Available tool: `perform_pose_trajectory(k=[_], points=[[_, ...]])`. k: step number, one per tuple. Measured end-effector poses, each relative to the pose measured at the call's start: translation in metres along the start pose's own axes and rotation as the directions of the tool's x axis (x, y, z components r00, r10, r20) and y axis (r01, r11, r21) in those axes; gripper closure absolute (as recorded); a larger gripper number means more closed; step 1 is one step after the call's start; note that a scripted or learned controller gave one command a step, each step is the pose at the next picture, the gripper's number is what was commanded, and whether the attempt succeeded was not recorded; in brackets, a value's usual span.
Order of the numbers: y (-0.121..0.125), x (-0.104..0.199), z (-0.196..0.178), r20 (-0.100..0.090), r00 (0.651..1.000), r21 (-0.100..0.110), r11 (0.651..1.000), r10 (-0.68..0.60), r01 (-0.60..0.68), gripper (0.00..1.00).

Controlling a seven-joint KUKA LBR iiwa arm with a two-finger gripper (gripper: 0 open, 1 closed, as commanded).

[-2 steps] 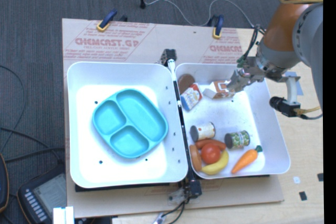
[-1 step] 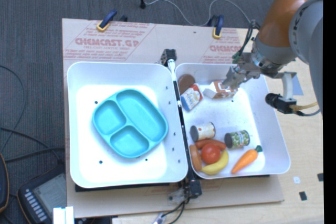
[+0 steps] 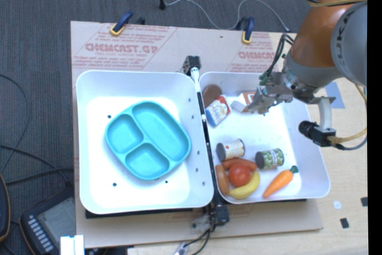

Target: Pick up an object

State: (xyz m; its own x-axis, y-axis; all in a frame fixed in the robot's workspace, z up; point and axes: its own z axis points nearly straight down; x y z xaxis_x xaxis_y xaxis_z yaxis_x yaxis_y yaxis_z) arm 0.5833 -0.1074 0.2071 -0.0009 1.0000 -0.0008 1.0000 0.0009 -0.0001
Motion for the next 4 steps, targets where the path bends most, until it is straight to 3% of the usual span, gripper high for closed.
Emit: perform_pose_trajectory(k=[1, 2, 3, 4], points=[[-0.029, 0.033, -0.006, 0.000, 1.000, 0.001, 1.000, 0.000, 0.000, 1.00], [0.033, 0.027, 0.023, -0.001, 1.000, 0.001, 1.000, -0.001, 0.001, 1.00], [0.055, 0.034, 0.023, 0.000, 1.000, 0.000, 1.000, 0.000, 0.000, 1.00], [0.085, 0.093, 0.023, -0.001, 1.000, 0.000, 1.000, -0.001, 0.001, 1.00]])
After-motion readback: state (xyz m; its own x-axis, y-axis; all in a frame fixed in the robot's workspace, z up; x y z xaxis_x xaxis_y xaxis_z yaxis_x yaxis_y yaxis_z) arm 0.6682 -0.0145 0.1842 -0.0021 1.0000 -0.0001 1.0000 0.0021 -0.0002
